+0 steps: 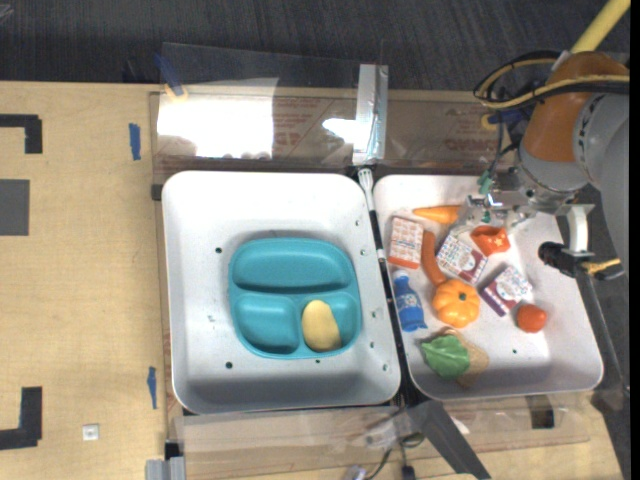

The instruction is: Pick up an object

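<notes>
A: Camera view: end effector (pixel 492 206) hangs over the right bin's (pixel 570 368) far edge; whether it is wide or narrow, I cannot tell.

B: Target?

A: The orange fruit (pixel 457 303) mid-bin. Likely light, hard, slippery plastic; pinch across its middle.

We count two white bins: the left bin (pixel 190 268) and the right bin (pixel 570 353). In the left one we see one teal tray (pixel 290 268) and one yellow potato (pixel 320 325). In the right one we count two small cartons (pixel 405 240), one blue bottle (pixel 408 304), one orange (pixel 456 303), one tomato (pixel 531 317), one carrot (pixel 436 213) and one green leafy vegetable (pixel 445 353).
</notes>
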You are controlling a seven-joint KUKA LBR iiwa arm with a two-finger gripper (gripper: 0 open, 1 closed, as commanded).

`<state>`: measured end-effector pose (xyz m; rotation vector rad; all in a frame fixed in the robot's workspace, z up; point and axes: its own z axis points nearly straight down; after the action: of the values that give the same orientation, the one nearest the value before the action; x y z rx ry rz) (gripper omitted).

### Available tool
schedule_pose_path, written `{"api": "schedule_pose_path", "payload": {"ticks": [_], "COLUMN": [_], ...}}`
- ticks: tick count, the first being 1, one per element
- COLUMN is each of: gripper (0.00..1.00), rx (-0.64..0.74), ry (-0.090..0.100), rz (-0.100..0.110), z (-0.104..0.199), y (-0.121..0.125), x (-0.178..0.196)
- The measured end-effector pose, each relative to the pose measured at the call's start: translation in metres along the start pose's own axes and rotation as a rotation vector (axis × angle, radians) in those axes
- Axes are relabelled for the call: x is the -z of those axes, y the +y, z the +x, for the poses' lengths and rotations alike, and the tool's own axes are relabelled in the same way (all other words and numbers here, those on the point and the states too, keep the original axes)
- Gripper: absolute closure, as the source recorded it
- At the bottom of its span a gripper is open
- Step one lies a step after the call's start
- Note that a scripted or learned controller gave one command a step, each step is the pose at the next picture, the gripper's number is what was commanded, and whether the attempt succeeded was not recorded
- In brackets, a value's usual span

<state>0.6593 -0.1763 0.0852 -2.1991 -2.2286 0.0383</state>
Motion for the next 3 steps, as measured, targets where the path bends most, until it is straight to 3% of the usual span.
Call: {"api": "schedule_pose_path", "payload": {"ticks": [1,2,3], "gripper": [0.00,1.00,1.00], "rx": [0.049,0.049,0.004], "ry": [0.007,0.005,0.010], "rz": [-0.028,-0.036,-0.025], "z": [0.005,0.004,-0.003], "y": [-0.033,-0.031,-0.078], "x": [0.000,0.014,0.020]}}
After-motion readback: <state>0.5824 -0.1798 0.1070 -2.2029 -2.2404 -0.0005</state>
